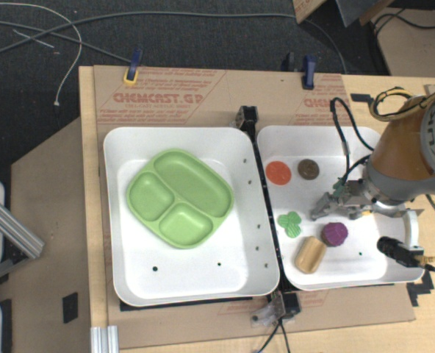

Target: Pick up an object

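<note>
Nearest the camera, at the near edge of the right-hand shallow white bin [372,272], lies a tan, stubby cylinder like a cork or bread roll [310,254], on its side; just beyond it to the right sits a purple knobbly ball resembling a bunch of grapes [335,233], and to the left a small green leafy piece of toy food [290,223]. Farther off in the same bin are a flat orange-red disc [278,173] and a small brown round piece [308,169]. The left-hand white bin [129,263] holds a pale green divided plastic plate [178,197]. The grey arm with its orange band [408,149] reaches in from the right, and the two-finger gripper [332,203] hangs low over the middle of the right bin, just on the far side of the purple ball. Whether it is open or closed I cannot tell, since the metal parts there blur together, and nothing can be seen held in it. All five pieces look like light toy food, probably hard plastic or rubber, not fragile. The purple ball is closest to the gripper and seems the likeliest target; its bumpy surface should give some purchase, though a round body may roll or squirt out unless pinched across its widest part. The tan cylinder would be best taken across its short width. The arm's wrist hides part of the bin's right side, and cables cross the far right corner.
</note>
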Robot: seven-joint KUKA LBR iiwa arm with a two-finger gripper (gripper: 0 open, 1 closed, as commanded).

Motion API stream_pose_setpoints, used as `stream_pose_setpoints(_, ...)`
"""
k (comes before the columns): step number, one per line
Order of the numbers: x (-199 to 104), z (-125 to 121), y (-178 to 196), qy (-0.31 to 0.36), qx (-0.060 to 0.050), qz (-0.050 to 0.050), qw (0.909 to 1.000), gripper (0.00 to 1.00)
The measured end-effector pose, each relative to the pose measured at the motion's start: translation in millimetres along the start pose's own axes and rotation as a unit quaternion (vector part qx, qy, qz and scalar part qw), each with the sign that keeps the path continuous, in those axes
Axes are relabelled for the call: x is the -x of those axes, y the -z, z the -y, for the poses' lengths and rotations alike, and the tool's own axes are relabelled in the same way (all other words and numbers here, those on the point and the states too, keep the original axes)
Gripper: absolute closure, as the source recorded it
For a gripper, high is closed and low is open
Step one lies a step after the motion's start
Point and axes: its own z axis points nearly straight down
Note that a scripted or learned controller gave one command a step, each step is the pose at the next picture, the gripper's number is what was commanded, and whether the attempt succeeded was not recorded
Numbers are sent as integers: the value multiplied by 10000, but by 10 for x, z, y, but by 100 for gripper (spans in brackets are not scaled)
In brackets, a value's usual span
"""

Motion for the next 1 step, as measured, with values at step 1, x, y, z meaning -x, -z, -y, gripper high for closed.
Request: stream_pose_setpoints(1,4,-14,137,-2,29,6,10000,100)
